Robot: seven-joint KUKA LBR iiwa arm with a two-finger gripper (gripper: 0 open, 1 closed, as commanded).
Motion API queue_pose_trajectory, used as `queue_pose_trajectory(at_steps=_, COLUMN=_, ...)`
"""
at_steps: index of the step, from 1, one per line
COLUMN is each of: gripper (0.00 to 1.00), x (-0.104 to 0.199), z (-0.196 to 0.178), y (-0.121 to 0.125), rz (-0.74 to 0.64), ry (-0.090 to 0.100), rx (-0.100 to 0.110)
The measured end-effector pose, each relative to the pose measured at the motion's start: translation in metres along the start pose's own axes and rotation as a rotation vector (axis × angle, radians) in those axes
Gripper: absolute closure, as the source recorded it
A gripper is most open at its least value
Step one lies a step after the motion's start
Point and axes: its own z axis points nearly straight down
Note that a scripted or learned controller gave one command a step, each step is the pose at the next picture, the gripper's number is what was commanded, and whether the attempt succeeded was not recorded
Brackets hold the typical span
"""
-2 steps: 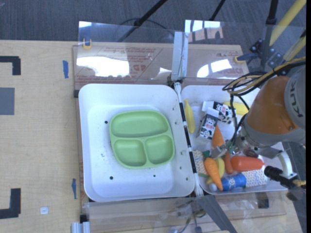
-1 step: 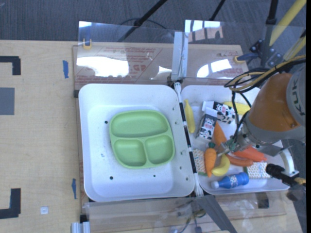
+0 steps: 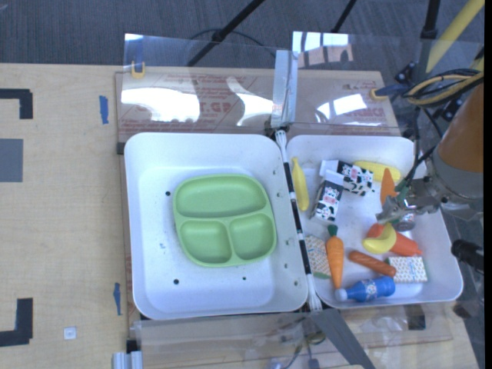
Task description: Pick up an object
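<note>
We see two white bins on the bench: the left bin [image 3: 146,206] holds a green divided plate [image 3: 224,220], and the right bin [image 3: 446,267] holds a scatter of toy food. The arm reaches in over the right bin's far-right side, and its gripper [image 3: 400,210] hangs low over the toys near that wall; we cannot tell how it is set or whether anything is caught in it, since its tip merges with the clutter beneath. Just below the gripper lies a yellow ring-shaped toy [image 3: 379,243] touching orange-red pieces [image 3: 405,244]. Toward the right bin's near edge we find a blue bottle [image 3: 369,289], a toy carrot [image 3: 335,257], a red sausage-like piece [image 3: 371,262] and a patterned cracker [image 3: 408,268]. Toward its far edge sit two cow-patterned cartons [image 3: 343,184] and a yellow banana-like piece [image 3: 300,184] along the wall shared with the left bin.
</note>
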Motion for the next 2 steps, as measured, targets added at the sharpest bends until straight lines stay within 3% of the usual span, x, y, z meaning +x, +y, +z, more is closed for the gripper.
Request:
queue_pose_trajectory(at_steps=1, gripper=1.00, x=-0.009, z=0.083, y=-0.028, rz=-0.105, ry=0.000, rx=-0.002)
queue_pose_trajectory(at_steps=2, gripper=1.00, x=0.017, z=0.099, y=0.041, rz=0.292, ry=-0.001, rx=-0.005)
